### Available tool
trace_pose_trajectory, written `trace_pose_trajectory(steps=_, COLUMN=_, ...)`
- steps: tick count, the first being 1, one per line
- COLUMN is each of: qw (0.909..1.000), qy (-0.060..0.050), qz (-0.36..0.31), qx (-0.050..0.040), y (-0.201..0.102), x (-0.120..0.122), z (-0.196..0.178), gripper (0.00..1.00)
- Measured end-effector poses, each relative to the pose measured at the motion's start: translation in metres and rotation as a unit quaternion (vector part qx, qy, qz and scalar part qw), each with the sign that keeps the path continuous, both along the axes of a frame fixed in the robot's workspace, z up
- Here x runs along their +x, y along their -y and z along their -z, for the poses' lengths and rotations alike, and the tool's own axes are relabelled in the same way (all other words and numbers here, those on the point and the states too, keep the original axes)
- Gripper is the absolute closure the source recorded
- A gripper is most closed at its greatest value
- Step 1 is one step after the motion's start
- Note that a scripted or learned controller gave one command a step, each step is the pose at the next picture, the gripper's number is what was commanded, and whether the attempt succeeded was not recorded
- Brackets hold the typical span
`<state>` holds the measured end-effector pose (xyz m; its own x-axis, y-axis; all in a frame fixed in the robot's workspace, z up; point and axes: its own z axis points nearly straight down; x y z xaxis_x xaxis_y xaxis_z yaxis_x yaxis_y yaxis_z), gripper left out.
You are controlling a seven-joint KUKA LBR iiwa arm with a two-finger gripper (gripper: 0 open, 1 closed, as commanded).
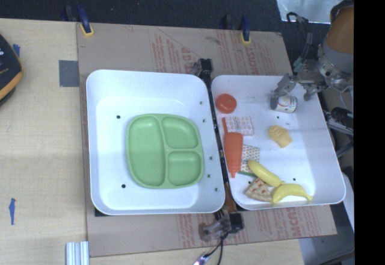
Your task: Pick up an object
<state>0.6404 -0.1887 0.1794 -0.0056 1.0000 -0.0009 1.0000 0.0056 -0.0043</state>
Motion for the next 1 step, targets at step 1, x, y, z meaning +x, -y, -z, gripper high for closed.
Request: trace_pose_trajectory(steps=1, qw=1.0000, qy=-0.001, qz=0.000, qx=0.0001, y=0.0138, x=0.0116, z=0.0494, gripper=0.00)
